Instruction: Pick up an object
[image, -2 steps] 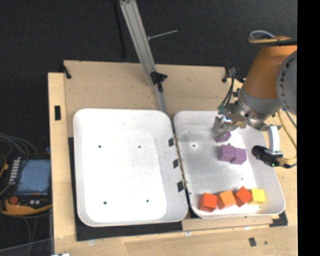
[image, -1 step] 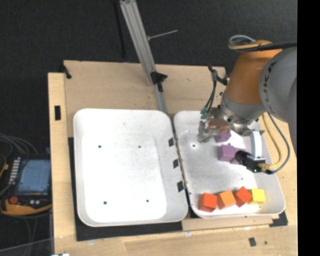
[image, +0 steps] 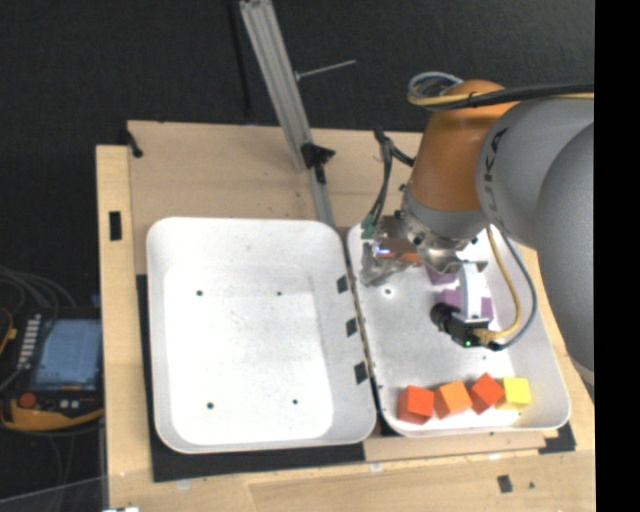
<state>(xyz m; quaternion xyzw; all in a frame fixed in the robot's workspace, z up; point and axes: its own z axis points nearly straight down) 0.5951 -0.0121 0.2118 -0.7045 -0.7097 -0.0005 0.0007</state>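
Cabling and a blue-screened box lie at the far left on dark floor, off the plywood bench and out of the arm's reach. The room around the bench is black and unlit.

On the bench, the left bin shows a matte white floor with a few dark dots. A slanted metal rail comes down from the far side and ends near the seam between the bins.

The right bin holds the candidates for the pick. A red-orange block, an orange block, a red block and a yellow block form a row along its near wall, each touching or just beside the next. Packed that way, they leave little room beside any one of them.

The gripper is low over the far-left corner of this bin, close to the dividing wall and well apart from the row. I cannot tell whether it is released or clenched, and nothing can be seen in its grasp. Something purple shows just to its right, too covered by wrist hardware to identify.

The arm, with its orange band, fills the far right, angled steeply down. I judge the pick is not yet made.
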